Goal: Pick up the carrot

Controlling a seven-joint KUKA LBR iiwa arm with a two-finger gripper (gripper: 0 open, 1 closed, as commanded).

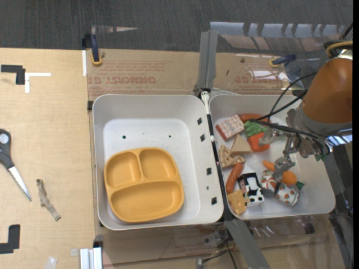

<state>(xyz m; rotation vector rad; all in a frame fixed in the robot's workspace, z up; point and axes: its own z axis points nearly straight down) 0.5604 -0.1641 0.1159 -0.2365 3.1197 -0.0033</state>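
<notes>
Your claw (285, 164) hangs in the right bin (325, 206); I cannot tell its state. The carrot (258, 142) lies at ten o'clock from it, long axis about twelve-to-six.

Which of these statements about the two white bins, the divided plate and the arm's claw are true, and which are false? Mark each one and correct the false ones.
1. The yellow divided plate lies in the left bin. True.
2. The claw hangs over the left bin. False: it is over the right bin, among the toy foods.
3. A pair of scissors lies on the bench to the left of both bins. True.
4. The plate carries a sausage. False: the sausage lies in the right bin.
5. The black-and-white cow toy sits in the right bin. True.
</notes>
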